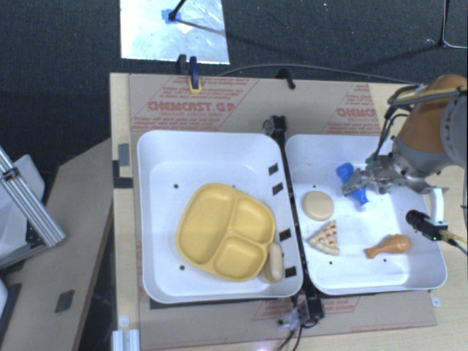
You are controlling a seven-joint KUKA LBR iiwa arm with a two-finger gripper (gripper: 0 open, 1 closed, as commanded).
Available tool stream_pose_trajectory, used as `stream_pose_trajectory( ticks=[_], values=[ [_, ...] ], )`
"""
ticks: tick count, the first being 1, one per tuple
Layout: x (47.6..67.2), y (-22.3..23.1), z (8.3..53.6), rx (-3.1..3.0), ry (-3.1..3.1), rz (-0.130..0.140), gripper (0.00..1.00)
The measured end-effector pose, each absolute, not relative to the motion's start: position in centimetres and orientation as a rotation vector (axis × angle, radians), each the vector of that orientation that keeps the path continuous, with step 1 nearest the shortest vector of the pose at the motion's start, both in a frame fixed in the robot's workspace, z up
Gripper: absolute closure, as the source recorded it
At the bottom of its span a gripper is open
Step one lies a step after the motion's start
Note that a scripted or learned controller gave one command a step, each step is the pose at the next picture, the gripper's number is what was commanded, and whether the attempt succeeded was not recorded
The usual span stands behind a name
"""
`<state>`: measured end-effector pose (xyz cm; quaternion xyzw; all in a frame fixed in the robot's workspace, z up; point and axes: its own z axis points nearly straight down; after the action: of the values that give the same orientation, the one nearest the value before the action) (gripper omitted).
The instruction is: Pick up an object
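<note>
**Gripper at blue object, right bin**

Gripper [363, 183] low over the right bin's [420, 276] upper part, at a small blue object [345, 172]. Grasp: cannot tell. Same bin: round cookie [318, 205], pizza slice [325, 238], drumstick [388, 246]. Left bin [157, 196]: yellow divided plate [225, 230], a pale bread roll [273, 262] touching its edge.

Bright, even overhead light; the white bins [219, 148] nearly wash out, shadows are soft, and glare flares off the far foil sheet [174, 20]. Slightly soft focus.
</note>
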<state>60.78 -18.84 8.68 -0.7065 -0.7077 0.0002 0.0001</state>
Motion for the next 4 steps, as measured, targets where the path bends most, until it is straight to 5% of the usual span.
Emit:
stream_pose_trajectory(
  ticks=[1,4],
  values=[
    [60.9,-18.9,10.1,-2.222,-2.227,-0.003,1.0],
    [61.5,-19.0,22.8,-2.219,-2.231,-0.005,1.0]
  ],
)
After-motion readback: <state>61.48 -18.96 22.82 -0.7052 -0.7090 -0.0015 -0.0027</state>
